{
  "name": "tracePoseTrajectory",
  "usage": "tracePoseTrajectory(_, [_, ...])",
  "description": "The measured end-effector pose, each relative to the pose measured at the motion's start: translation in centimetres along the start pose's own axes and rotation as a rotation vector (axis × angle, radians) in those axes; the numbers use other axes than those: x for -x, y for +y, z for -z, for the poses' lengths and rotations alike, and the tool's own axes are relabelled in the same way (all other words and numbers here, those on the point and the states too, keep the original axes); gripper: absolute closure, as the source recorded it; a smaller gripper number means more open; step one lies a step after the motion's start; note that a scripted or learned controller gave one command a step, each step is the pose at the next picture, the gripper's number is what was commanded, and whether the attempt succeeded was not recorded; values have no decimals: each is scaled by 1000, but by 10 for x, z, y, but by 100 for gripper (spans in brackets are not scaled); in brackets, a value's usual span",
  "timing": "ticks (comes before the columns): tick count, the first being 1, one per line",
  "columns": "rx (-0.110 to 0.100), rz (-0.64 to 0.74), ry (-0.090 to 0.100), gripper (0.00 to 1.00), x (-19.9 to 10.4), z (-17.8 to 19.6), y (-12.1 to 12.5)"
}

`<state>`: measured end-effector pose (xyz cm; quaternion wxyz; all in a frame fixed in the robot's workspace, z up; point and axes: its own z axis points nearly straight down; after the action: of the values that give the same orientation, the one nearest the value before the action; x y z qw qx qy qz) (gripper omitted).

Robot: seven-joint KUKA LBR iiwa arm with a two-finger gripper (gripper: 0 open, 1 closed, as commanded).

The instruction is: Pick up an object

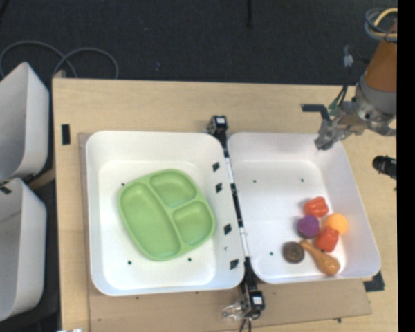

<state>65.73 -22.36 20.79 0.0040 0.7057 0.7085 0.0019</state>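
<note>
— Where is the gripper [327,138]?

— Over the far right corner of the right bin [277,151], hanging from the grey arm [373,95] with its orange band. Whether it is wide or narrow, I cannot tell; it is small and blurred against the bin rim. Nothing shows between its tips.

— And the things to pick?

— All well apart from the gripper, toward the near side of the same bin, clustered by the near right corner. Closest to the gripper is a red-orange pepper-like piece [317,206]. Just past it lie a purple round piece [308,225] and a yellow-orange round one [337,223], then a red piece [326,239] touching both.

— Anything with a clear long axis?

— Yes, a tan pear-shaped piece [321,258]. It lies flat, its long axis slanting from the purple piece toward the near right corner, fat end at the corner side. A dark brown round piece [294,252] sits just beside its thin end.

— What stands between them and the gripper?

— Bare white bin floor.

— And further off?

— Beyond the divider, in the left bin [104,185], a green sectioned plate [166,214] lies flat, far from the gripper. Both bins rest on the wooden tabletop [159,102].
</note>
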Motion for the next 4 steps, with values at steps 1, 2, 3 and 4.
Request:
tracePoseTrajectory(1, [-3, 2, 1, 100, 1, 26, 1])
tracePoseTrajectory(2, [-7, 0, 2, 100, -39, 25, -7])
tracePoseTrajectory(3, [-8, 1, 3, 100, -97, 32, -22])
tracePoseTrajectory(4, [-7, 2, 4, 100, -154, 42, -32])
